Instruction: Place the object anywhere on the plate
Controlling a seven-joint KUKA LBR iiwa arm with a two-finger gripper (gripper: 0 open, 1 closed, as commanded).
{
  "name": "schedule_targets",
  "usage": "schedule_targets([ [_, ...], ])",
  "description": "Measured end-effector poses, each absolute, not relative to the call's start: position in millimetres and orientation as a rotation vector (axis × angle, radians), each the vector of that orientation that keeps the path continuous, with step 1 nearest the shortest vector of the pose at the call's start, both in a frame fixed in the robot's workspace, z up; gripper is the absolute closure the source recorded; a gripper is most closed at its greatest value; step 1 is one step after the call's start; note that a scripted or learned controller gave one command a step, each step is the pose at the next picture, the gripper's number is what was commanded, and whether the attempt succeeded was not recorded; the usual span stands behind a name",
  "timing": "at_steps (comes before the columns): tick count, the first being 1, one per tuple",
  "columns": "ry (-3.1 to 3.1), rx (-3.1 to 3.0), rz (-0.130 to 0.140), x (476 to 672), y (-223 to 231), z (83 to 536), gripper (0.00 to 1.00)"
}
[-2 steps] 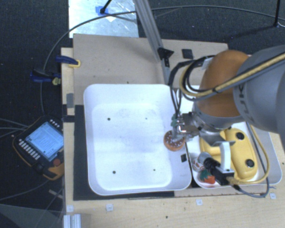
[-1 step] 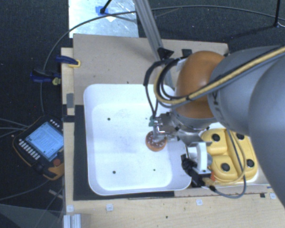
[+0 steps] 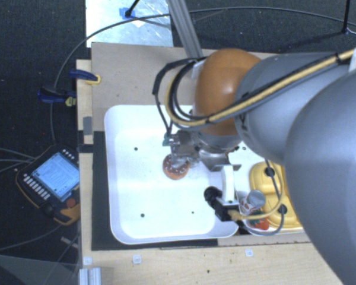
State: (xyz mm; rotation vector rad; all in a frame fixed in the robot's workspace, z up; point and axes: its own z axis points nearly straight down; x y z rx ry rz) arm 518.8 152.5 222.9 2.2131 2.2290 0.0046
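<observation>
- The worktop [image 3: 130, 82] is seen from above, with a shallow white bin [image 3: 136, 189] lying on its left part.
- A large grey arm [image 3: 308, 135] is seen reaching in from the right, with an orange band [image 3: 222, 85] above its wrist.
- Black and yellow cables [image 3: 172, 100] are looped around the wrist, just under the orange band.
- The gripper [image 3: 179, 156] is held low over the middle of the white bin.
- A small round brownish object [image 3: 175, 168] is seen directly below the gripper, on or just above the bin floor.
- Whether the jaws are open, closed or gripping the object cannot be told, since the wrist and cables cover them from above.
- Whether the object is touched by the gripper cannot be told either.
- A yellow plate [image 3: 285, 209] is partly seen to the right of the white bin, largely covered by the arm.
- The object is set apart from the plate, over the white bin and not on the plate.
- A few small items [image 3: 252, 203] are seen at the plate's left edge; they are too blurred to name.
- A handheld control pad [image 3: 50, 180] with a lit blue screen lies off the worktop on the dark floor at the left.
- Blue and yellow clamps [image 3: 68, 88] are fixed at the worktop's left edge.
</observation>
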Motion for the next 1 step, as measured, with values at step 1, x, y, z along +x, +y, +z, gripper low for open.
schedule_targets([
  [1,2.228,2.216,0.001,518.1,150.9,222.4,0.0],
])
